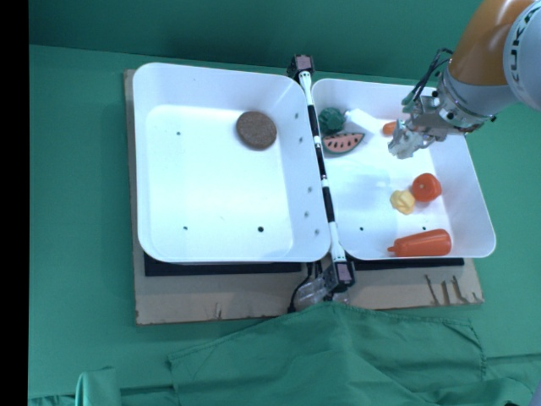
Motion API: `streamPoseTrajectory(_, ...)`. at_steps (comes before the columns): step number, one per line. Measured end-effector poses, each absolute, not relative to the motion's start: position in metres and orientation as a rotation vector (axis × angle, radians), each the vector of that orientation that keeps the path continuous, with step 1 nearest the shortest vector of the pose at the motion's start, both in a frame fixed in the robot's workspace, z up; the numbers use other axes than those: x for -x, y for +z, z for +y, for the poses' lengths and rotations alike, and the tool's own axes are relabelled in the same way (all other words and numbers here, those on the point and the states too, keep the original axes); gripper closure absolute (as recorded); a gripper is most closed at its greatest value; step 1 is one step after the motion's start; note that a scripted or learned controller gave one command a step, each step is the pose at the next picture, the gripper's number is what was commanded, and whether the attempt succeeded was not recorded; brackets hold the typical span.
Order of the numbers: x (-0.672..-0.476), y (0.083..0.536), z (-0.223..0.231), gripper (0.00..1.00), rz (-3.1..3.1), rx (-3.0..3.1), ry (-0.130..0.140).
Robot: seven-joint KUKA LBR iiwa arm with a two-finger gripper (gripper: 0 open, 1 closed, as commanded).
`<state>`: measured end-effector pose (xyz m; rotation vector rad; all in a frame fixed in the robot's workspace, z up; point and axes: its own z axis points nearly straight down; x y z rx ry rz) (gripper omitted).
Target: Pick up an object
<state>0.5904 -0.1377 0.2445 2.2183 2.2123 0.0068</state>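
The arm reaches in from the right and holds its gripper (404, 145) over the far part of the right bin (473, 194), low above the white floor. How the jaws stand I cannot tell from this angle, since the metal parts blur together, and nothing shows between them, so I judge the step in hand to be the approach, with no object lifted yet. The nearest candidate is a small orange piece (389, 128) just beside the gripper on its left, partly hidden by it. Further left, against the divider, lie a watermelon slice (342, 142) and a dark green vegetable (330, 118) touching one another. Nearer the front of the same bin sit a red pepper (426, 186) with a small yellow piece (402, 201) touching it, and a long orange carrot (420, 243) close to the near wall. The left bin (161, 100) holds a brown round cookie (256, 129) towards its far side (well apart from the arm). The next move, as I judge it, calls for settling over one item, most likely the small orange piece, coming straight down around it and closing squarely, because a rounded toy can easily squirt sideways.
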Motion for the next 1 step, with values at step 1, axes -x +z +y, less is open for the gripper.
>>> streamPoseTrajectory(1, -0.5907, 0.2905, -0.1408, 1.00, 2.211, -2.218, 0.008)
